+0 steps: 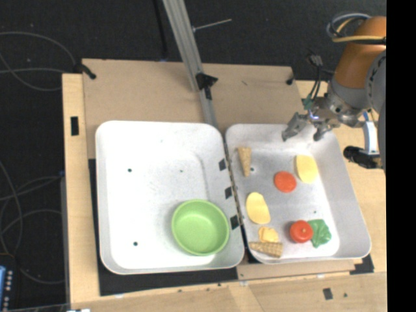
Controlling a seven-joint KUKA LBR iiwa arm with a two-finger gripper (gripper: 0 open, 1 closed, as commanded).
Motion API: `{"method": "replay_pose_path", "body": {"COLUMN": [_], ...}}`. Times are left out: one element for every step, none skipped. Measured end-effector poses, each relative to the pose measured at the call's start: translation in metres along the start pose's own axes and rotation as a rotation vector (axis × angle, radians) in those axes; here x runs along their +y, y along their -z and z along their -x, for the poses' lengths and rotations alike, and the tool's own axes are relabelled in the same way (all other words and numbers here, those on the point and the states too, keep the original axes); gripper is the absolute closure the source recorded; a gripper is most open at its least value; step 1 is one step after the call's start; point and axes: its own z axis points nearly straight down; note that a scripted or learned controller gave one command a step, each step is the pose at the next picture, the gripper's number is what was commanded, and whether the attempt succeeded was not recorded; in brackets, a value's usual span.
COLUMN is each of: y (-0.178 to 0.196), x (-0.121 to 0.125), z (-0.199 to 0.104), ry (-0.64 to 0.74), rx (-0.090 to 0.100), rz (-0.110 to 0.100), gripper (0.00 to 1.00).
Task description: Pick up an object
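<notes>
My gripper (304, 132) hangs over the far edge of the right bin (351, 194), fingers spread apart with nothing between them. Below it in that bin lie a pale yellow oval piece (307, 168) and a small red-orange round piece (285, 182). A tan cone-like piece (244, 160) rests near the bin's left wall. Nearer the front lie a yellow oval (258, 207), a red tomato-like piece (300, 231) with a green leafy part (320, 233), and a waffle-patterned cone (266, 246) with a small yellow chunk (268, 234).
The left bin (130, 155) holds a green bowl (199, 226) at its front right. A slanted metal pole (188, 51) rises behind the bins' shared edge. Black clips (229, 192) sit along the divider. The arm's orange-banded wrist (357, 57) stands at the far right.
</notes>
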Motion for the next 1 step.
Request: {"method": "replay_pose_path", "body": {"y": [-0.0479], "x": [0.0069], "z": [0.0074], "ry": [0.003], "rx": [-0.001], "rz": [0.001], "gripper": [0.00]}}
